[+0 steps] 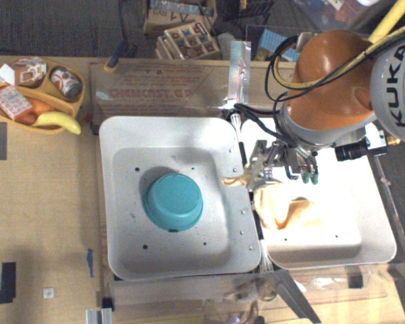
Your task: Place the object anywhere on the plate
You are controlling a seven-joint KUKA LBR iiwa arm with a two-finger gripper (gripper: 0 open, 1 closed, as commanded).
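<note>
- Object (288, 211): pale, orange-tinted item lying in the right bin (364, 241), at its left side near the wall shared with the left bin. Overexposed there, so I can't tell what it is. Looks flat or soft.
- Gripper (293, 173) sits just above the object, at the bin's upper-left corner. Fingers point down; the green-tipped ones are just beside the object's top edge.
- Finger state: can't tell. Glare and wrist clutter hide the gap, and nothing is clearly between them, so I don't call it held.
- A thin tan strand sticks out left of the gripper over the bin walls. It may be part of the object; not sure.
- Plate (174, 201): teal, round, in the middle of the left bin (121, 147), well apart from the object. Nothing on it.
- Step, as I read it: the grasp phase. The object is in the source bin and transfer hasn't started.
- Next move needs a confirmed grip, then a lift high enough to clear both walls, a traverse left, and a drop over the plate. Anywhere on it counts, so tolerance is loose.
- Risk: a limp item can slip or snag on the shared wall during the crossing.
- Desk (40, 201): a fruit tray at far left, clear of the path.
</note>
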